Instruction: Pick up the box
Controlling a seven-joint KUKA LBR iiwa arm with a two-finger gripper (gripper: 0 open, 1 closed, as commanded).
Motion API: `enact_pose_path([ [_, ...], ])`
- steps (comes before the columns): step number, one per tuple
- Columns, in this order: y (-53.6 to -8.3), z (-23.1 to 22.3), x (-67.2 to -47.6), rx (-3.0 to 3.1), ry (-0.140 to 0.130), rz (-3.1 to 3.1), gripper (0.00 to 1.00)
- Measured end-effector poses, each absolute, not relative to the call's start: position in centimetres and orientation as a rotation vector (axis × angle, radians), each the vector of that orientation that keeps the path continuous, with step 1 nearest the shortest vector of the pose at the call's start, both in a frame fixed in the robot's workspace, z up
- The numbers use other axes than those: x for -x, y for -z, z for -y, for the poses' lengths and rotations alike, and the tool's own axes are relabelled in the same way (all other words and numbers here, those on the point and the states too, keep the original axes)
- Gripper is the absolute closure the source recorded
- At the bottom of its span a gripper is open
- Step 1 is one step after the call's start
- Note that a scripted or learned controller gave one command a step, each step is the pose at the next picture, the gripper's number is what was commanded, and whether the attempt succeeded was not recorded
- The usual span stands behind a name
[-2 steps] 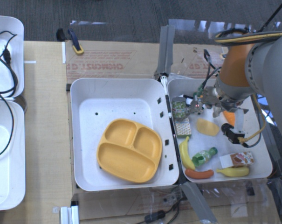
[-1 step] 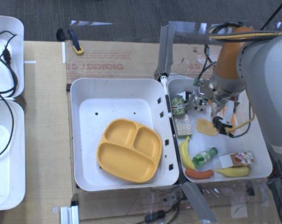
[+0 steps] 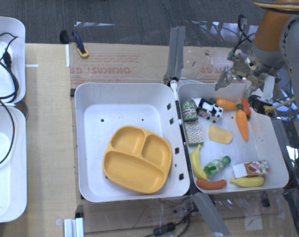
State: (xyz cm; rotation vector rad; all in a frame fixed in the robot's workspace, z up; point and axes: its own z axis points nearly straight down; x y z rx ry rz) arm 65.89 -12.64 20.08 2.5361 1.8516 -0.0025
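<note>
Box (image 3: 251, 169) lies in right bin (image 3: 280, 147) among food; hand (image 3: 238, 78) state unclear.

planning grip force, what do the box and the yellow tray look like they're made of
The box looks like printed cardboard, matte: flat faces, sharp folded edges, red and white print. The yellow tray looks like moulded plastic, smooth and slightly glossy: rounded dividers, even colour. Neither can be confirmed by look alone.

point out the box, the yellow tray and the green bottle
box (image 3: 251, 169), camera view, middle of its top face
yellow tray (image 3: 137, 158), camera view, ridge between its compartments
green bottle (image 3: 216, 165), camera view, middle of its body
</note>
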Motion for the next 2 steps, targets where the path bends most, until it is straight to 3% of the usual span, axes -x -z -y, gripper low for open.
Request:
enact_pose_path([
  [1, -11.5, 12.6, -64.0, -2.342, -0.019, -2.074, 0.0],
  [2, -9.7, 9.8, -59.5, -2.483, -0.009, -1.914, 0.0],
])
